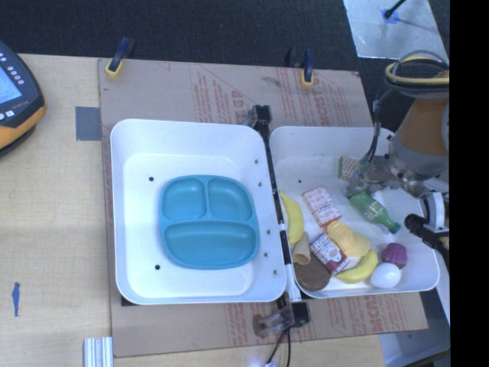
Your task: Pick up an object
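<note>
The desk [53,228] carries two white bins side by side. The left bin [137,205] holds a blue divided plate [208,222], the biggest thing on offer, but it lies flat and wide, a poor fit for two fingers. The right bin [321,147] holds the clutter of likely picks, all crowded into its near half: a yellow banana [292,216] along the left wall, a second banana [361,269] near the front, a brown round piece [312,276], a yellow block [349,238], two red-and-white packets [318,204] and [327,248], a green bottle [372,210], a white egg [385,275] and a small purple piece [394,254].

The arm [419,128] hangs over the right bin's far right corner, with the hand [368,178] low above the floor just beside the green bottle. I cannot tell whether the hand is apart or together; the wrist hides it, and nothing shows between its fingers.

The bottle looks the nearest target. It lies tilted, so the hand probably needs to turn across its narrow body, come down over its middle and close there, clear of the bin wall and the neighbouring yellow block.
</note>
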Available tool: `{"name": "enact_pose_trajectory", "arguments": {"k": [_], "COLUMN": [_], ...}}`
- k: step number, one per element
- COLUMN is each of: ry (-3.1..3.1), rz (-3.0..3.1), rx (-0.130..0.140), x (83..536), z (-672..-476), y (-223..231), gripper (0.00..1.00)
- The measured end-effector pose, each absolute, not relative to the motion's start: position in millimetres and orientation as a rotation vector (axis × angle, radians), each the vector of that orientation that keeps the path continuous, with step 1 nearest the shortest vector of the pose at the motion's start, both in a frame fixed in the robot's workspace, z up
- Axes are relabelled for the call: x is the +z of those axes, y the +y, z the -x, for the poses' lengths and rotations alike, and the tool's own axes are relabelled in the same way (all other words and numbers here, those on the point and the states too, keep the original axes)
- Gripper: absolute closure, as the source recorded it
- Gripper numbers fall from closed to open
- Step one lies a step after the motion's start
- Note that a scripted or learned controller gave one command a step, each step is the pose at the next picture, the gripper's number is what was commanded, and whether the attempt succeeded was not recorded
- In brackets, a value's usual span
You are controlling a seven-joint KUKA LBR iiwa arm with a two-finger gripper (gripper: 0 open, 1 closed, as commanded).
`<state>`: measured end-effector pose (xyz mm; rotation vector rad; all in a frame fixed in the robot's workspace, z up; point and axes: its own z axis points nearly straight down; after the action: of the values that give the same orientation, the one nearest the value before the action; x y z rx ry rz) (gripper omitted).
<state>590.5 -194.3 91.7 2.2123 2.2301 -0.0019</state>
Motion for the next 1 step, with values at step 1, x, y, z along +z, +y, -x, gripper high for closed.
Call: {"name": "enact_pose_trajectory", "arguments": {"k": [1], "ry": [2.233], "rz": [-2.210], "rx": [0.003], "x": [92.5], "z": [-648.1], "y": [-145.5], "gripper": [1.00]}}
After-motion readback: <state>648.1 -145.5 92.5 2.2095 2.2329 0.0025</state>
